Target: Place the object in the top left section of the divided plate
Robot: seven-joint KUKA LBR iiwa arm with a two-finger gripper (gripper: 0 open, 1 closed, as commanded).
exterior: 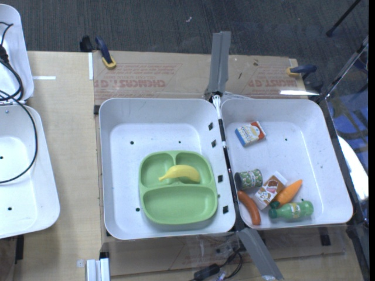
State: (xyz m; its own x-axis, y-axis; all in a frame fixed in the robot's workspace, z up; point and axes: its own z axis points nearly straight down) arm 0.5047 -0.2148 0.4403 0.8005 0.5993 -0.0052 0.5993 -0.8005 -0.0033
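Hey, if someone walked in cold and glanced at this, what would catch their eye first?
Probably the green divided plate in the left bin, with a yellow banana lying across the divider between its two upper sections. Next, the cluster in the right bin's lower part: a can, a small carton, a carrot, a green bottle and a sausage, plus a juice box apart, higher up.

Green divided plate [177, 206], 3 sections, sits flat in the left white bin, toward its lower middle. Yellow banana [181, 172] lies on its side across the plate's upper part, mostly in the top left section, its right end crossing the divider ridge into the top right section. Lower large section bare.
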